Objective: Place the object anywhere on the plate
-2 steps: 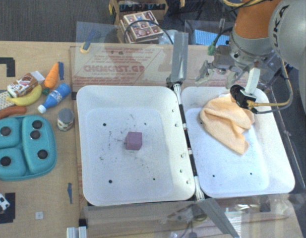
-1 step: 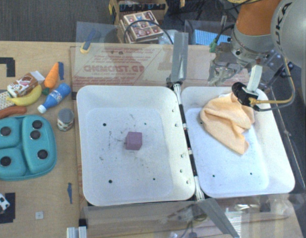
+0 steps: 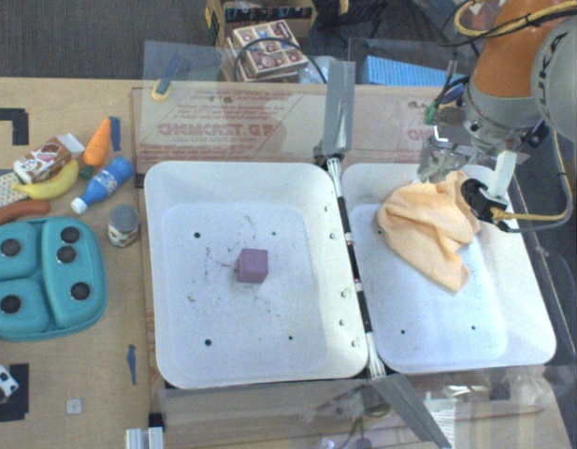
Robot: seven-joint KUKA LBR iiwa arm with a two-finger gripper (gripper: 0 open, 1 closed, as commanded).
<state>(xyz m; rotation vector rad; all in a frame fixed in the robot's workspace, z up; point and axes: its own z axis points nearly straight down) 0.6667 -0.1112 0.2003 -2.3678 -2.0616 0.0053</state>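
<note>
A crumpled pale orange cloth (image 3: 426, 230) lies in the right bin (image 3: 512, 335), toward its far side. Its upper right corner is bunched up and rises to my gripper (image 3: 448, 173), which stands over the bin's far right part and is shut on that corner. A small purple cube (image 3: 252, 266) sits alone near the middle of the left bin (image 3: 176, 344), far from the gripper. A teal compartment tray (image 3: 45, 274) rests on the bench left of the bins.
Toy food lies on the bench at the far left: a banana (image 3: 47, 185), a carrot (image 3: 99, 142), a blue bottle (image 3: 103, 183) and a small can (image 3: 123, 224). Cardboard boxes (image 3: 262, 26) stand behind the bins. A cable (image 3: 526, 217) loops beside the gripper.
</note>
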